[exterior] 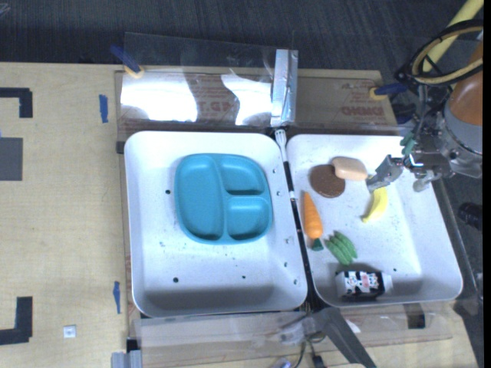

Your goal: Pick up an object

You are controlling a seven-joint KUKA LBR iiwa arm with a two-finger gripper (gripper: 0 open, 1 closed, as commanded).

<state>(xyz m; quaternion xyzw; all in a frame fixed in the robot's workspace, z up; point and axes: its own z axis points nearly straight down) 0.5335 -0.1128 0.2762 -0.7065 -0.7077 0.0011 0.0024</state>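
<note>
White plastic bins sit side by side on the wooden surface (61,205). The left bin (146,159) holds a blue divided plate (224,198). The right bin (430,259) holds a brown disc (325,182) touching a tan bun-shaped piece (350,169), a toy carrot (311,215), a green vegetable toy (341,245), a small black-and-white packet (360,282) near the front wall, and a yellow banana (375,205). The hand (383,173) hangs just above the banana's far end, fingers parted, gripping nothing.
</note>
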